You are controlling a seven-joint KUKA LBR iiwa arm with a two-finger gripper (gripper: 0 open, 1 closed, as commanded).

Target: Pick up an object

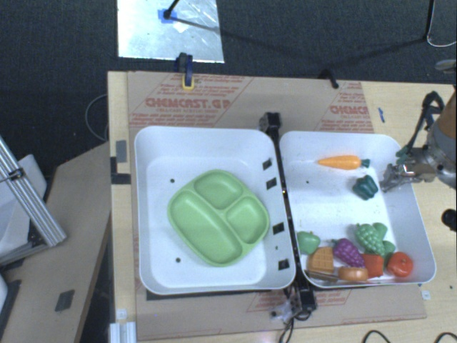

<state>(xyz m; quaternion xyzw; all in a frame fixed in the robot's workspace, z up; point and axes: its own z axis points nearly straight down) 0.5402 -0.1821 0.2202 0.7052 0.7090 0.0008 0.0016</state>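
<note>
1. Gripper is hovering at the right bin's right rim; can't tell how the jaws are standing.
2. Dark green toy is lying just left of it, apart from it.
3. Orange carrot is sitting further up the bin.
4. Other toy foods, including purple grapes, are crowding the near corner.
5. Green divided plate is resting in the left bin.

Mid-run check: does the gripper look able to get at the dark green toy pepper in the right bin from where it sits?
Probably yes. The gripper sits just right of the dark green pepper, with bare bin floor between them and nothing stacked on it.
</note>
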